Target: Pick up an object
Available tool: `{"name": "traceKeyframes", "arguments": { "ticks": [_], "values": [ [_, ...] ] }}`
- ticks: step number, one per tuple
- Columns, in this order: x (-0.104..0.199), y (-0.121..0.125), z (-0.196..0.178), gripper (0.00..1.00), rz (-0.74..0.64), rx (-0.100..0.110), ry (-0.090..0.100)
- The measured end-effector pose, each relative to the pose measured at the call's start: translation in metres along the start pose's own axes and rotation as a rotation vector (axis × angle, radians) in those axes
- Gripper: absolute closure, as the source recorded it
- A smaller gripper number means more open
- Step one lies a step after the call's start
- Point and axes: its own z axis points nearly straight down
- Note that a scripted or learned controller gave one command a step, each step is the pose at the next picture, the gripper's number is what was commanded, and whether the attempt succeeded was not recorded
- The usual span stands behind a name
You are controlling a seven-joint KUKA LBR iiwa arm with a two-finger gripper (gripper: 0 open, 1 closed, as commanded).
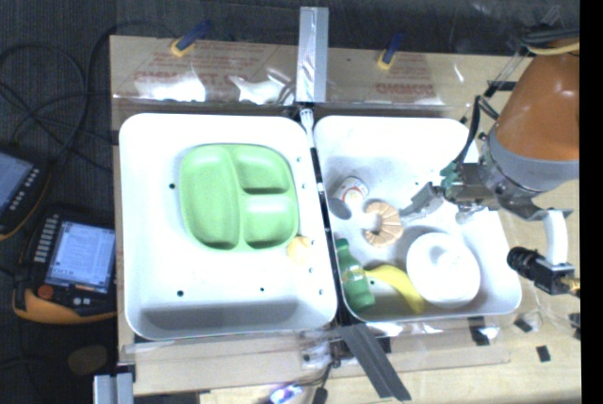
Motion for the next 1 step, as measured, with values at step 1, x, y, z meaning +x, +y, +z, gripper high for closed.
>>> {"name": "traceKeyframes", "arguments": {
  "ticks": [1],
  "values": [
    [0.0117,0.0191,0.1456,0.0,-0.592,-0.004,-0.004]
  ]
}}
